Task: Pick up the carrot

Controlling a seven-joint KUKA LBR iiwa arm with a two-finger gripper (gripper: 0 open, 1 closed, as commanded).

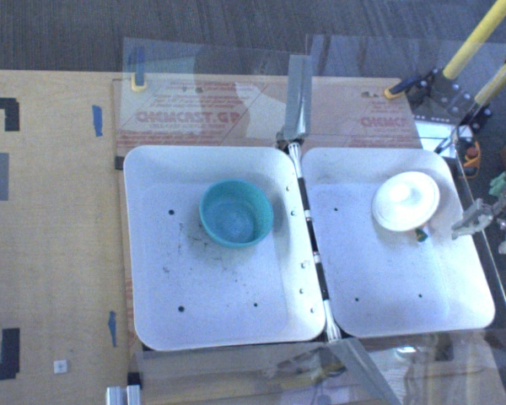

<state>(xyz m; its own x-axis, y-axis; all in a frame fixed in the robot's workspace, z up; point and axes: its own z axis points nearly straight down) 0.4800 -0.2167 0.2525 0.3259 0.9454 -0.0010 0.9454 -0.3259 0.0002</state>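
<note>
Camera view, looking down at a slant on the bench [51, 251]: two shallow white bins sit side by side, their inner rims touching along a central seam. A teal bowl [236, 213] stands upright in the left bin [160, 310], a little above its middle, on a floor marked with dark scuffs and specks. In the right bin [405, 310], a round white dish [406, 200] lies in the upper right part, close to the far-right wall. A small dark-green bit [422, 236] pokes out just beside the dish's lower right edge, touching or nearly touching it; it is too small to tell whether it belongs to the carrot, which cannot otherwise be made out with certainty. At the right bin's outer rim, just beside the dish and apart from it, a pale grey metal piece that appears to be the gripper [474, 219] reaches in from the right; it is blurred, and whether it is parted or closed cannot be told, with nothing visibly held. Beyond the bins, clear sheeting [202, 108] with red lettering lies on the bench, and yellow poles [481, 28] slant across the upper right corner.
</note>
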